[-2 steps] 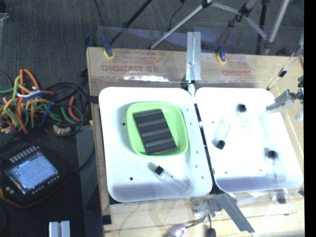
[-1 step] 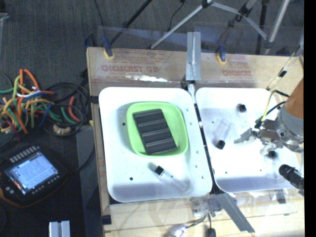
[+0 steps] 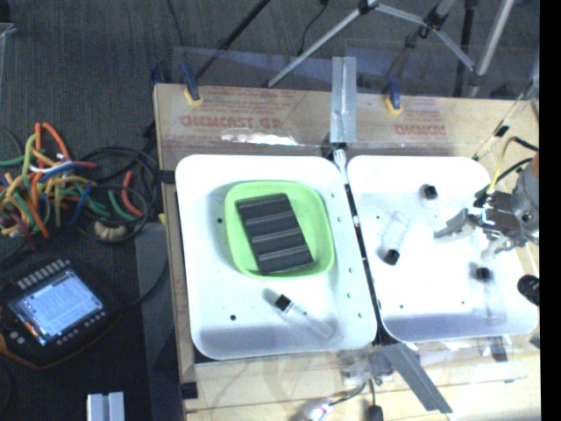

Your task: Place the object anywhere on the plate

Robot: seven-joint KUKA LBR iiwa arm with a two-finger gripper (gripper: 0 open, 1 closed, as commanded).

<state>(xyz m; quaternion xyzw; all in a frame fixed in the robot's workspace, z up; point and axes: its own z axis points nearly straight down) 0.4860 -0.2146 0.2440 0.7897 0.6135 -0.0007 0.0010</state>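
**On the Bench: Positions of Plate, Block and Gripper**

At far left, off the bench: bundle of coloured cables (image 3: 53,178), with a handheld control unit (image 3: 53,310) below it, screen lit.

On the bench, left half: left bin (image 3: 188,235), white and shallow. Inside it, toward the upper middle: green plate (image 3: 235,226), roughly square with rounded corners. On the plate: dark ridged block (image 3: 274,232), lying flat, turned slightly off the plate's edges, fully within the rim. Below the plate, apart from it, on the bin floor: clear vial (image 3: 298,312) with a black cap, lying on its side at a slant.

Between the two bins: narrow dark seam, with a metal bracket (image 3: 343,103) at the top.

On the bench, right half: right bin (image 3: 421,314). In its left part: second clear vial (image 3: 392,239), lying down, black cap at the lower end. Above and to the right: small black piece (image 3: 428,191). Lower right: another small black piece (image 3: 481,273).

At the right side of the right bin: gripper (image 3: 478,226), reaching in from the right edge, well apart from the plate and the block. Open or closed: cannot be told from this view.
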